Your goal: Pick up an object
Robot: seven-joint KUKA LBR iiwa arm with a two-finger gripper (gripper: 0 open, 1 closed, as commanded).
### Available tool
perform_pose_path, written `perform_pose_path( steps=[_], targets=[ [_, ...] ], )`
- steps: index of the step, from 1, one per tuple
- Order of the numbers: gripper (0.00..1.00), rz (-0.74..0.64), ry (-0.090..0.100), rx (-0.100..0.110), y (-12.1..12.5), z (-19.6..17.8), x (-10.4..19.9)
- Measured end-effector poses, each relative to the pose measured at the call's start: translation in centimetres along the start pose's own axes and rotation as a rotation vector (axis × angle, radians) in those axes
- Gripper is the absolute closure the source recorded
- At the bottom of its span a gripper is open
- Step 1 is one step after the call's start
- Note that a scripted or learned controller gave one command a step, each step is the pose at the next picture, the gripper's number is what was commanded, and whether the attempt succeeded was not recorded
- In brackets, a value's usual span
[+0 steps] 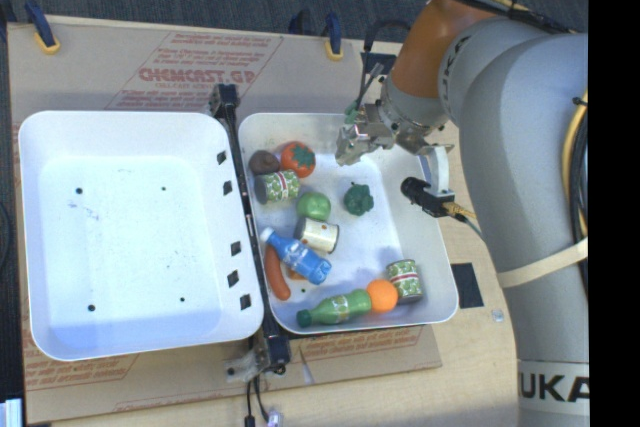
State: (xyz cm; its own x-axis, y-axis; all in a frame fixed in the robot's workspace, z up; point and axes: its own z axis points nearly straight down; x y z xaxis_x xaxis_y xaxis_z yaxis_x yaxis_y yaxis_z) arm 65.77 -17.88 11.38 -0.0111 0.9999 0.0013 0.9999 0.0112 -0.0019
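Observation:
The right bin (428, 245) holds several small objects. A red tomato (297, 158) and a brown lump (264, 162) lie at its upper left, with a green-labelled can (279, 186) just below them. A green fruit (314, 206), a broccoli piece (358, 199) and a pale can (320, 235) sit mid-bin. A blue bottle (297, 257), a red sausage (277, 275), a green bottle (335, 308), an orange (381, 296) and a second green can (404, 281) lie along the front. My gripper (351, 145) hangs over the bin's back part, right of the tomato and above the broccoli, with nothing seen in it.
The left bin (120, 225) stands beside the right one, with a black hinge strip (235, 205) between them. The grey arm (510, 145) covers the bench's right side. Clamps (332, 33) hold the cardboard at the back edge.

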Motion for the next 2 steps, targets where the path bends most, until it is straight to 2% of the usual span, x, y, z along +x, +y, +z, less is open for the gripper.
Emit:
perform_pose_path(
  steps=[1,2],
  targets=[
    [0.00,0.006,-0.001,0.003,-3.6,2.1,0.7],
    [0.00,0.005,0.000,-0.002,0.0,-3.9,5.1]
  ],
)
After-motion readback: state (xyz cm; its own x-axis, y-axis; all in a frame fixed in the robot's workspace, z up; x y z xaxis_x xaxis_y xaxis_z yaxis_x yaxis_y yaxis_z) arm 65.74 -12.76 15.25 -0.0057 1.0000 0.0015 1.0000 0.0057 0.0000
